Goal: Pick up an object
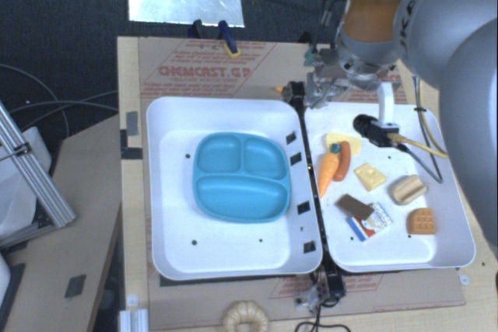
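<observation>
Carrot [327, 173]: in right bin [405, 249], close to its left wall, lying flat, thin end toward the near edge. Not lifted.

Sausage [343, 162]: just beside carrot, on the side away from the wall; touching or not, cannot tell.

Yellow piece [343, 142]: beyond the carrot's thick end, toward the far edge.

Cheese [369, 176]: middle of right bin, apart from sausage.

Roll [408, 189]: toward the right wall.

Waffle [421, 221]: near-right corner area, just nearer than roll.

Brown bar [354, 206]: near half of bin, touching or overlapping packet [372, 221].

Plate [240, 176]: blue, divided, centre of left bin [179, 249]; nothing on it.

Gripper [320, 93]: over the far-left corner of right bin, about above the rim shared with left bin. Open or closed: cannot tell. Nothing seen in its grasp.

Progress, judged: early. No object raised; all lying on the bin floor. Remaining: choice of target, descent onto it, closing, lift clear of the floor. Likeliest targets by closeness: yellow piece, carrot, sausage.
</observation>
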You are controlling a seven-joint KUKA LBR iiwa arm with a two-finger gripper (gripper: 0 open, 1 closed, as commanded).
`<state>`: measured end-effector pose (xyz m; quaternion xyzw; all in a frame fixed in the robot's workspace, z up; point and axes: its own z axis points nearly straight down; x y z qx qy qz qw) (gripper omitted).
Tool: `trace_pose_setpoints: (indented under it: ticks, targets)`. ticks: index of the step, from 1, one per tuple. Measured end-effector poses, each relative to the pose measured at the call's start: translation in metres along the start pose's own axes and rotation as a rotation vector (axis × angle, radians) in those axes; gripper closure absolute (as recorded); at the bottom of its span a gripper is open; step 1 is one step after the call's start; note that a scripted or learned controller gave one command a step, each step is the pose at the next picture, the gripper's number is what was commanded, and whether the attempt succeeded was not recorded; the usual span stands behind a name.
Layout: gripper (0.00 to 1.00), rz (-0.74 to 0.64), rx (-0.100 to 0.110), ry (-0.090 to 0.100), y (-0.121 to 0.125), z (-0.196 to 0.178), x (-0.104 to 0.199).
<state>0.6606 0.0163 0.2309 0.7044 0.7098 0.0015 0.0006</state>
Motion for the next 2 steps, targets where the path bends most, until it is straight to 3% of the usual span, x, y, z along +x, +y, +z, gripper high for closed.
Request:
trace_pose_setpoints:
  ticks: [1,2]
  targets:
    - [1.00,0.002,0.000,-0.002,0.0072,0.0104,0.0207]
    - [1.00,0.006,0.001,-0.001,0.0010,0.0018,0.0175]
